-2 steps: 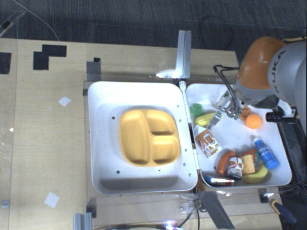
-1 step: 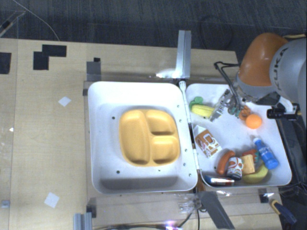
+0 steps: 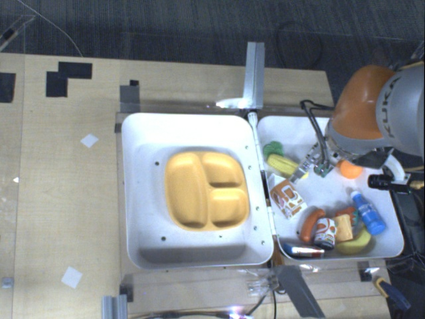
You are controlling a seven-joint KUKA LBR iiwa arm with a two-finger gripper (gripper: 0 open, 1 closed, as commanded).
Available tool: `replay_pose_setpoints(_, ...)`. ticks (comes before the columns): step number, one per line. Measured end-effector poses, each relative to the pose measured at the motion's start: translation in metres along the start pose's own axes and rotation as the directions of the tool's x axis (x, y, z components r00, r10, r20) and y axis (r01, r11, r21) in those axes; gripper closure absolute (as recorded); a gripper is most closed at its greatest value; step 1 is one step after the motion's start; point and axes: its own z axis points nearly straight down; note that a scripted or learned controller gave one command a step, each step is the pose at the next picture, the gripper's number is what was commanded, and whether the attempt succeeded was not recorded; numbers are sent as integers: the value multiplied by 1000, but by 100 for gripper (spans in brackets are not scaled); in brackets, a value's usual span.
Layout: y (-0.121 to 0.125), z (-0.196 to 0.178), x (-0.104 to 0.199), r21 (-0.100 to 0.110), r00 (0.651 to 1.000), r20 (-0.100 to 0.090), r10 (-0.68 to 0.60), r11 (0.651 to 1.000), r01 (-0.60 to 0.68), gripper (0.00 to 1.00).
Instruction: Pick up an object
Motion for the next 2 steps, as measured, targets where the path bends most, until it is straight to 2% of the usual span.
replay_pose_setpoints(1, -19, 0, -13, 0, 988, -3, -154, 988, 154, 100)
replay_pose_setpoints(2, 71, -95, -19, 7, 985, -9, 172, 985, -172, 100)
